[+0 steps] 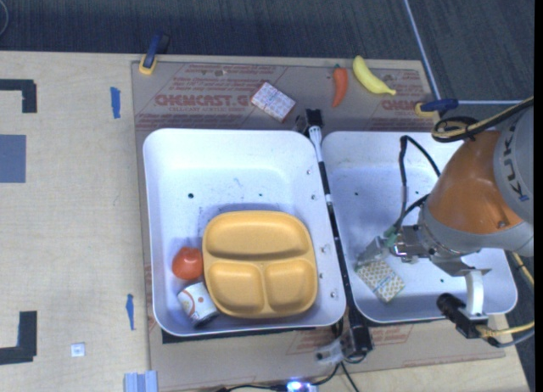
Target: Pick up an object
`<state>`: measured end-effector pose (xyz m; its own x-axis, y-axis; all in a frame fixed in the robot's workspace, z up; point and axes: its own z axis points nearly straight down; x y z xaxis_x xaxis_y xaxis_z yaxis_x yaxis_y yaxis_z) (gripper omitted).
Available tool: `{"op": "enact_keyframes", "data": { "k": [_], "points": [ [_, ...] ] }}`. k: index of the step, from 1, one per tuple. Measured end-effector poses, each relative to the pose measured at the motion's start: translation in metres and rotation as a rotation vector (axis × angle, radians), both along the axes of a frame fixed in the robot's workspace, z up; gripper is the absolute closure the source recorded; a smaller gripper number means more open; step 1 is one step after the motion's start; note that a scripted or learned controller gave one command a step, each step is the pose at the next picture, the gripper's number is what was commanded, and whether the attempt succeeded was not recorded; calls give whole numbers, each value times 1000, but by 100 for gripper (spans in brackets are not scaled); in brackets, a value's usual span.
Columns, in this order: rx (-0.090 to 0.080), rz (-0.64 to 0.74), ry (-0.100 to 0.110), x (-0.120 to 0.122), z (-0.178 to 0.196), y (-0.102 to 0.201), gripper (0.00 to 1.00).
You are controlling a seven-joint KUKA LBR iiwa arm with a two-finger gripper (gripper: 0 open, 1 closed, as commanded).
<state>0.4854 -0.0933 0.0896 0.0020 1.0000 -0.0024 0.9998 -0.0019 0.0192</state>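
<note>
My gripper (376, 254) hangs low over the left half of the right bin (424, 157), below the arm's orange band (475, 191). A small checkered block (381, 281) lies on the bin floor right under and just in front of the gripper's tip; whether they touch is unclear. In the left bin (221, 157) sits a yellow divided plate (259, 263). A red-orange round object (187, 262) and a small white-and-orange can (195, 301) lie at the plate's left edge.
Behind the bins on the cardboard lie a banana (372, 76), a red chili (339, 86) and another checkered block (271, 101). Clamps (153, 53) hold the board's back corners. Cables run along the right bin's front edge.
</note>
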Motion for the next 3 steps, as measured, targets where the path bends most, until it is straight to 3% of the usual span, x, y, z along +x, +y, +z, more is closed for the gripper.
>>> {"op": "enact_keyframes", "data": {
  "k": [1, 2, 3],
  "points": [
    [1, 1, 0, 0, 0, 0, 0],
    [1, 3, 15, 73, -4, -8, 0],
    [2, 0, 18, 1, -4, -9, 0]
  ]
}}
